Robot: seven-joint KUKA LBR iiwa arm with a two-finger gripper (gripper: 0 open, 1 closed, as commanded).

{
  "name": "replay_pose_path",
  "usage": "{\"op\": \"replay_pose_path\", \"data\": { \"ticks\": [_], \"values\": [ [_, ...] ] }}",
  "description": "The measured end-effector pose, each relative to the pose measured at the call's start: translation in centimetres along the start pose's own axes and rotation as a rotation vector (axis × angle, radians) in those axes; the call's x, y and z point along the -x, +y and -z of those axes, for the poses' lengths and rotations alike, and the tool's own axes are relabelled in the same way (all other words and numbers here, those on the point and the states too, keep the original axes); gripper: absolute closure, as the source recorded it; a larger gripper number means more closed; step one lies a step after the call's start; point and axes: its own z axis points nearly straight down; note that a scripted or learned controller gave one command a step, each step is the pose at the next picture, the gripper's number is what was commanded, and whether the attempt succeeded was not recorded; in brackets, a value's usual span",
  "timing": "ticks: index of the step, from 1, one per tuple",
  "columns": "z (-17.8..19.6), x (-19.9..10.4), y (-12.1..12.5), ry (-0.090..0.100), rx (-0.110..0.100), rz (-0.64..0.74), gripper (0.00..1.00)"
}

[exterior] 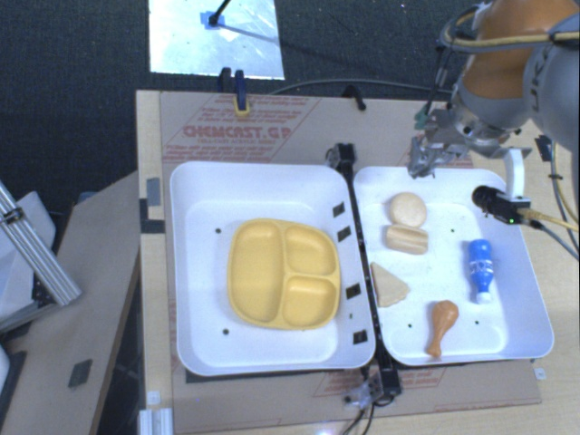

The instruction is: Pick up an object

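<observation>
gripper (424, 163) above right bin's (535, 320) far rim | closure: cannot tell | nothing visibly held

Dark carpet-like floor (72, 43), shiny sheet (216, 25), wooden bench (154, 125).

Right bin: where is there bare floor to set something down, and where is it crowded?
In the right bin, bare floor lies between the bun and the blue bottle, and along the near edge right of the drumstick. It is crowded on the left side: bun, bread roll and sandwich wedge stack closely. The gripper hovers over the far edge.
</observation>
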Motion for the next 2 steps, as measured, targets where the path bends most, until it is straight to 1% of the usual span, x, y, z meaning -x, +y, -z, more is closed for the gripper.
{"op": "replay_pose_path", "data": {
  "ticks": [2],
  "values": [
    [0.7, -10.9, 0.9, 0.001, 0.0, 0.0, 1.0]
  ]
}}
